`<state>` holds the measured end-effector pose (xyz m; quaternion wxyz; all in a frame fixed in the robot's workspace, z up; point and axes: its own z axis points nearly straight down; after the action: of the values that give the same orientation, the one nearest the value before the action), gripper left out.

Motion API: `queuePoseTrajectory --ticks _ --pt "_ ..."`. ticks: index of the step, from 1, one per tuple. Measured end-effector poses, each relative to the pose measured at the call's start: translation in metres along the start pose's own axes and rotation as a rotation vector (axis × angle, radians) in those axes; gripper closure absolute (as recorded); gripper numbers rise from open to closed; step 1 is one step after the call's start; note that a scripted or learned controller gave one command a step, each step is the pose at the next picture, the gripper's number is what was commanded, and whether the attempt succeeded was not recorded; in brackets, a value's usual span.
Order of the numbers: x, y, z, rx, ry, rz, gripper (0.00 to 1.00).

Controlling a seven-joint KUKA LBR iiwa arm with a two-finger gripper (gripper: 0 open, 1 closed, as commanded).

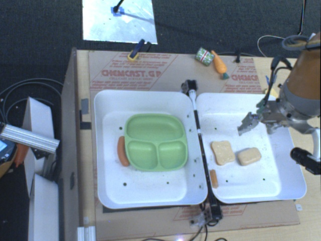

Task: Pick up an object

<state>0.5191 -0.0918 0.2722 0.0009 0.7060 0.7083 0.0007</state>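
You get bright, even overhead light here. The two white bins [150, 102] glare almost to washout, and a shiny metal sheet [119, 14] on the dark floor reflects strongly. Shadows stay soft and short. Detail looks grainy, and the arm [303, 82] is slightly blurred.

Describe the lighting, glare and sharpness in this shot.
Camera view: even overhead light with soft shadows; the white bins look bright, nearly washed out; the metal sheet behind the bench shows patchy glare; the gripper and arm are slightly soft, while the green plate is fairly crisp.
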Motion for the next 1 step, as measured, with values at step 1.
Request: queuePoseTrajectory --ticks 1 --pt "0.0051 0.0207 0.1043 0.005 0.001 0.002 0.00"
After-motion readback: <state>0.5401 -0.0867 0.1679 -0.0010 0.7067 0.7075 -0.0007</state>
